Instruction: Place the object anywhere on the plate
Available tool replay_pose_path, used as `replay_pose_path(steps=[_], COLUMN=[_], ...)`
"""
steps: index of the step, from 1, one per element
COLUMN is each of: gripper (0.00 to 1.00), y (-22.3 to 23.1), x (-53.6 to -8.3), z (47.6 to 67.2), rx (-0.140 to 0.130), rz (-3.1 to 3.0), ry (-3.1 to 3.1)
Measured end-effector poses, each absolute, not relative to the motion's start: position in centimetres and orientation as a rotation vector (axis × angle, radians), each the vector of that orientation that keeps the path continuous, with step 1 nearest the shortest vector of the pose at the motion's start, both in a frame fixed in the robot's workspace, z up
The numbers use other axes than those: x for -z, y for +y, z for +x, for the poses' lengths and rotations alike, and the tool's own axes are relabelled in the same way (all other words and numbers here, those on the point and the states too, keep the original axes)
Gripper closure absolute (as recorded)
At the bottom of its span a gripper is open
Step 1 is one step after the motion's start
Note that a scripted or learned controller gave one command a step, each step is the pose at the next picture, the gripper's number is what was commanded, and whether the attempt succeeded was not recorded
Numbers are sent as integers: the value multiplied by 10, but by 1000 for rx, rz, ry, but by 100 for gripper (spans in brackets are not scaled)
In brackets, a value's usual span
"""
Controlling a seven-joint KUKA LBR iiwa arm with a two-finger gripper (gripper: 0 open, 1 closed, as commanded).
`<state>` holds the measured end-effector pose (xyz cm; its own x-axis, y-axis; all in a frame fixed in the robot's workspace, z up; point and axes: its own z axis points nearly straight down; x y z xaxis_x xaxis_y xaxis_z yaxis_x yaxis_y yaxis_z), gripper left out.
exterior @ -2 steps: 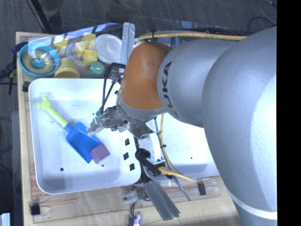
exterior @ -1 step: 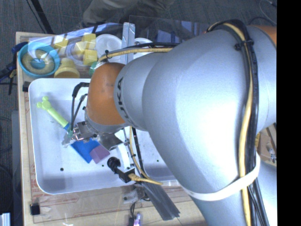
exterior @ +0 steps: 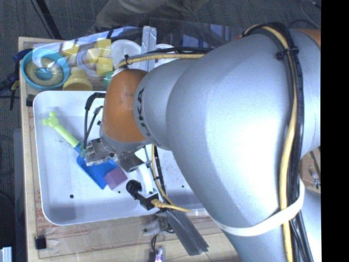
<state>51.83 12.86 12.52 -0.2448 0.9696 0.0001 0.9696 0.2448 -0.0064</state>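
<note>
In the left white bin (exterior: 54, 201) lies a blue flat piece (exterior: 97, 172), with a small purple block (exterior: 115, 177) at its right edge. A light green toy with a knobbed end (exterior: 61, 130) lies up and left of them, its lower end by the blue piece. My gripper (exterior: 97, 153) comes down under the orange wrist band (exterior: 122, 108), right over the top of the blue piece. The arm covers whatever lies to the right, and I see no plate.
Behind the bin's far edge stand a blue bowl (exterior: 42, 70), several yellow cups and pieces (exterior: 98, 59) and a white round dish (exterior: 125, 49). The grey arm (exterior: 234, 130) fills the right half. Black cables (exterior: 144, 195) hang near the bin's front rim.
</note>
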Motion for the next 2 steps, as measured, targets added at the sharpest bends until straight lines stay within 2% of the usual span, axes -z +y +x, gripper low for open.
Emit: replay_pose_path(steps=[1,2], gripper=[100,100], y=[67,110], x=[-192,-90], z=[504,552], rx=[-1,-8], rz=[-1872,-2012], ry=[-2523,-2408])
